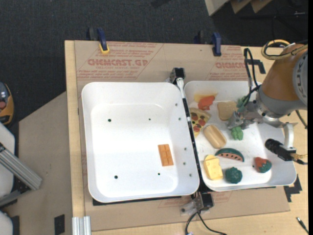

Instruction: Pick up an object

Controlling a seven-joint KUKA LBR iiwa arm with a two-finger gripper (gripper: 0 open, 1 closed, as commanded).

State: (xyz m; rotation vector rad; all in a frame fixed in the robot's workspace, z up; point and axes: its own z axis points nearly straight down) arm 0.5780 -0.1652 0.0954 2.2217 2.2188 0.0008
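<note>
Your gripper (238, 123), right of frame centre, sits low over a green toy (237, 133) in the right bin (283, 179); closure can't be judged. Crowded neighbours risk a glancing miss.

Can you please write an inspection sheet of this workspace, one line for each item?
Surface: board bearing left bin and right bin.
Job's things: orange block in left bin; hot dog bun, watermelon slice, cheese and other toy foods in right bin.
Clutter: nothing seen.
End effector: low over a green piece in right bin.
Cables: black cable along arm.
Surroundings: dark carpet.
</note>
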